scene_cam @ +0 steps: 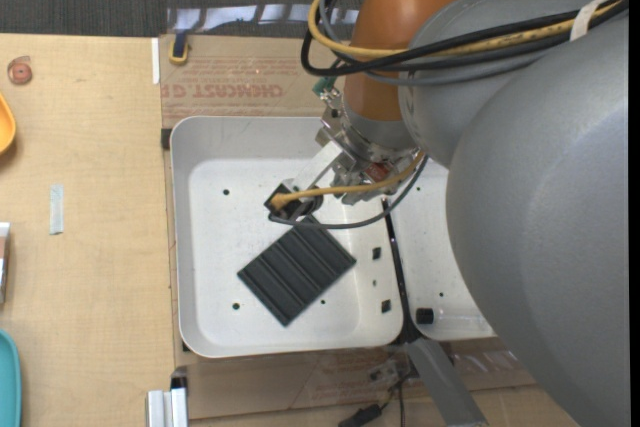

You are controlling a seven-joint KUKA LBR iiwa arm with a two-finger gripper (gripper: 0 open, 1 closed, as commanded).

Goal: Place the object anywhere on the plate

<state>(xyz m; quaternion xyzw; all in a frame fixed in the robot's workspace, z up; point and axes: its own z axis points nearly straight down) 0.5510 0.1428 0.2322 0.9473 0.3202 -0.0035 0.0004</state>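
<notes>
As the grey arm (530, 175) reaches in from the right, its bulk covers most of the right-hand bin (450, 315), and its orange band (400, 25) hangs above the far rim of the left bin (185, 245). Pale wooden table (90, 245) spreads out to the left of the bins, and a sheet of brown cardboard (240, 85) with red print lies just beyond the left bin's far wall. On the left bin's white floor a dark ribbed slab (297, 272) lies flat and turned at a slant, near the middle and a little toward the near wall. The tool (345, 177) hangs below the orange band over the far right part of the same bin, just beyond the slab's far corner and apart from it. Whether it is open or closed cannot be told from this angle. An orange shape (5, 130) and a teal one (8, 380) poke in at the table's left edge, with a small grey strip (56, 210) lying between them.
</notes>
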